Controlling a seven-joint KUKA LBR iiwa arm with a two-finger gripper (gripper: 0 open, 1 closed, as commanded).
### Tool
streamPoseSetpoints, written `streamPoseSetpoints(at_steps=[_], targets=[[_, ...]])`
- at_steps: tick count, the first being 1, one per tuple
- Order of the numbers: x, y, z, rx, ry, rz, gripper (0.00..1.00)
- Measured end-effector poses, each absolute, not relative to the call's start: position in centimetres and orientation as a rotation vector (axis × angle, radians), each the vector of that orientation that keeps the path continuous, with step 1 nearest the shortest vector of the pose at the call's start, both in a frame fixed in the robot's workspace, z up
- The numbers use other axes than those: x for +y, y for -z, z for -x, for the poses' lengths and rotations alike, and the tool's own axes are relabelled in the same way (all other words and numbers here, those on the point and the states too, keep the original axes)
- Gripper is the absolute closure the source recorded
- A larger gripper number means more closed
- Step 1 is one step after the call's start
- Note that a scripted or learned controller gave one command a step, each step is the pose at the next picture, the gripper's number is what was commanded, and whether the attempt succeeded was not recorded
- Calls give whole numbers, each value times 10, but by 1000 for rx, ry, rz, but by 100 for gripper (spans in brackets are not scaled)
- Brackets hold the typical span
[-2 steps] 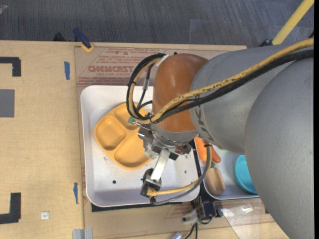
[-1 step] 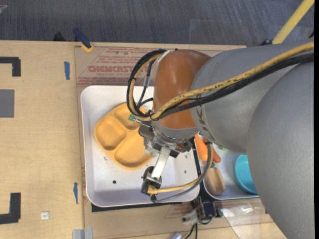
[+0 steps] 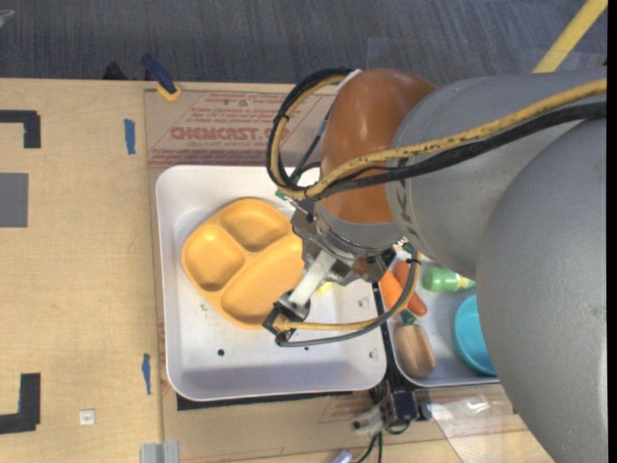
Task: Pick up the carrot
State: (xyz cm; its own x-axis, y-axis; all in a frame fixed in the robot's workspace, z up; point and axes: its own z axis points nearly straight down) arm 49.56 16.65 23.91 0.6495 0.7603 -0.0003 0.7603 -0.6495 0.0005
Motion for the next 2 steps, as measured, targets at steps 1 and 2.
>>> streamPoseSetpoints(at_steps=[1,2], targets=[[168,-248,-496,1319,1,-2852,100],[126,-259,-493,1283,4,-2868,100]])
